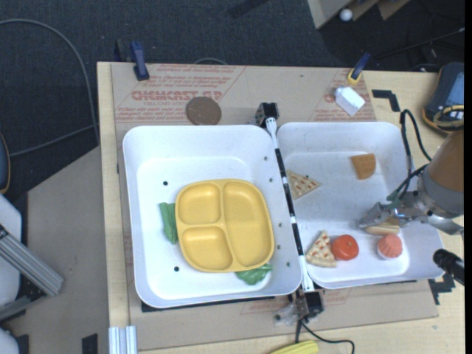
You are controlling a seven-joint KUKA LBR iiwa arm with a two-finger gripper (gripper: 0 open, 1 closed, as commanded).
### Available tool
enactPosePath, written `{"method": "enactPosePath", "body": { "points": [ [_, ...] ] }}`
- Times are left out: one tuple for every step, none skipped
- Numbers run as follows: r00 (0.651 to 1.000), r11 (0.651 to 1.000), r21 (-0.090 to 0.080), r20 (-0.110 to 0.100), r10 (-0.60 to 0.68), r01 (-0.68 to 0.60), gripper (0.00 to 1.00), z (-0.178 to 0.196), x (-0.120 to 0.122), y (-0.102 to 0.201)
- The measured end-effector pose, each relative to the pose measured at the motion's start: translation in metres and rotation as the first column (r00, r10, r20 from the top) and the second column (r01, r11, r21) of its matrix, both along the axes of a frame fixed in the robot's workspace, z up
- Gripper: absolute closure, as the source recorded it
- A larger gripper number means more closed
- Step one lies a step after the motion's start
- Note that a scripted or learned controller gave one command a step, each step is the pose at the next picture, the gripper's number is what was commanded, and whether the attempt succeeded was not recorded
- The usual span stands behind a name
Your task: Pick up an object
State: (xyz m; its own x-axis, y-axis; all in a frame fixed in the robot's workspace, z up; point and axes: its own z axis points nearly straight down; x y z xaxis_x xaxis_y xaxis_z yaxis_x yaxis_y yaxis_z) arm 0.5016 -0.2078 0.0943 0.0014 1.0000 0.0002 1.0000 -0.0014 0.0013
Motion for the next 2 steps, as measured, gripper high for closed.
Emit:
{"method": "enactPosePath", "body": {
  "points": [
    [1.000,1.000,0.000,0.000,0.004,-0.004,1.00,-0.005,0.039,0.059],
    [1.000,1.000,0.002,0.000,0.004,-0.004,1.00,0.091,0.022,0.163]
  ]
}}
